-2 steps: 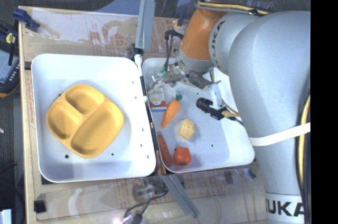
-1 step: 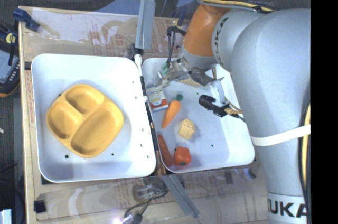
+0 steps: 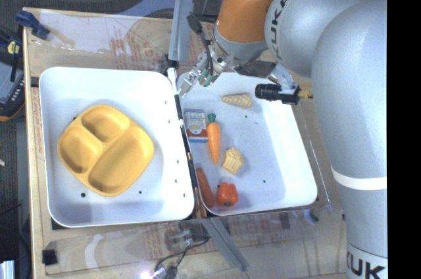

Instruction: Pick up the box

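Nothing is lifted yet: our gripper point(image 3: 197, 78) hovers above the right bin point(image 3: 289, 159), fingers apart and empty. We judge the box point(image 3: 195, 124) remains ungrasped, just below.

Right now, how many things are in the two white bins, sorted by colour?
Yellow: 1, the divided plate
Orange or red: 3, the carrot, the long red piece, the red-orange pepper
Tan: 2, the cone-shaped piece, the ridged chunk
White and orange: 1, the box
Total: 7
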Controlling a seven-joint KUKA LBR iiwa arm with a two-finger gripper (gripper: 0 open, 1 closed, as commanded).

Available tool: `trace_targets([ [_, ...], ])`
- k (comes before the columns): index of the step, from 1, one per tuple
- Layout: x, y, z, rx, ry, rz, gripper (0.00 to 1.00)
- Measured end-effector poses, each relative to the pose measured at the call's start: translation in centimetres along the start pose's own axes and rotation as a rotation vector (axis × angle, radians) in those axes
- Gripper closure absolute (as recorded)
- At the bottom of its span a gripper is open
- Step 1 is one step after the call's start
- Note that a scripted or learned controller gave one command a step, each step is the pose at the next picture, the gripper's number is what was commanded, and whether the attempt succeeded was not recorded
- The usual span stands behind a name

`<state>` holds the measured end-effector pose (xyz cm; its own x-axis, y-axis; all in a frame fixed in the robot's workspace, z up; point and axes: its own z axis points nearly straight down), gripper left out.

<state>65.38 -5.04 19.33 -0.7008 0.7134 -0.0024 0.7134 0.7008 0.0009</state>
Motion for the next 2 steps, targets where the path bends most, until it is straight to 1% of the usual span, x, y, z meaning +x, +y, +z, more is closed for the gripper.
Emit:
trace_targets([
  [1,-0.38,-2.88,-0.01,0.005,0.005,0.437,1.00],
  [2,-0.37,-2.87,-0.01,0.005,0.005,0.437,0.00],
])
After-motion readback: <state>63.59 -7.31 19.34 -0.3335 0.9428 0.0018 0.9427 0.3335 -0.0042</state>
